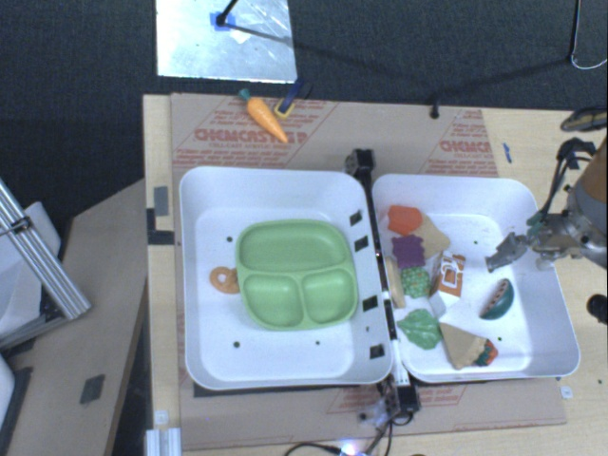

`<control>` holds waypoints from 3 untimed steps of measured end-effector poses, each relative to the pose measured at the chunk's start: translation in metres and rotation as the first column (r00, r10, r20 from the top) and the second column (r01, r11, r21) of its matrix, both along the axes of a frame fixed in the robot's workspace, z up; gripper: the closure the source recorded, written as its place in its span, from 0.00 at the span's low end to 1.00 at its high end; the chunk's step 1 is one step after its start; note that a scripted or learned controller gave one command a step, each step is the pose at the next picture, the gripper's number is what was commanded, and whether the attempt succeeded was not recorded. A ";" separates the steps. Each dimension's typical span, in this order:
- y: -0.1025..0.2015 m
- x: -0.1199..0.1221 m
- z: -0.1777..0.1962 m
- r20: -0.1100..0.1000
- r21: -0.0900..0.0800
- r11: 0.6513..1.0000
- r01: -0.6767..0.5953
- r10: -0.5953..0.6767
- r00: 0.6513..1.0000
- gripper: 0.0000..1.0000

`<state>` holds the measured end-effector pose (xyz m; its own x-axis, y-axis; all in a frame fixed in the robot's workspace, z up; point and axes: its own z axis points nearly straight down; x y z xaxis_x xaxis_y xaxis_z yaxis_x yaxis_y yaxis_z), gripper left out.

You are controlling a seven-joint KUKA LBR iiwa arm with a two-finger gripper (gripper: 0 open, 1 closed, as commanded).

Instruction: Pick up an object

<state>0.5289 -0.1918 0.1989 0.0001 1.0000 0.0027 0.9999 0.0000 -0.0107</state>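
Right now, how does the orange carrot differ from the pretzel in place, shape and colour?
The carrot lies outside both bins, on the cardboard behind the left bin; the pretzel lies inside that bin, beside the green tray. The carrot is long and tapered; the pretzel is a small looped ring. The carrot is bright orange; the pretzel is duller orange-brown. Both lie flat.

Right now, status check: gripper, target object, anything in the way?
Gripper over right bin, nothing seen between its fingers. Nearest object: watermelon slice, just below it, untouched. Nothing between them.
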 end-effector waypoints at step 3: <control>0.002 0.007 -0.091 0.016 -0.005 1.000 -0.002 0.002 1.000 0.00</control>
<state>0.5361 -0.1902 0.1076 -0.0015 1.0000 -0.0026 1.0000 0.0015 0.0054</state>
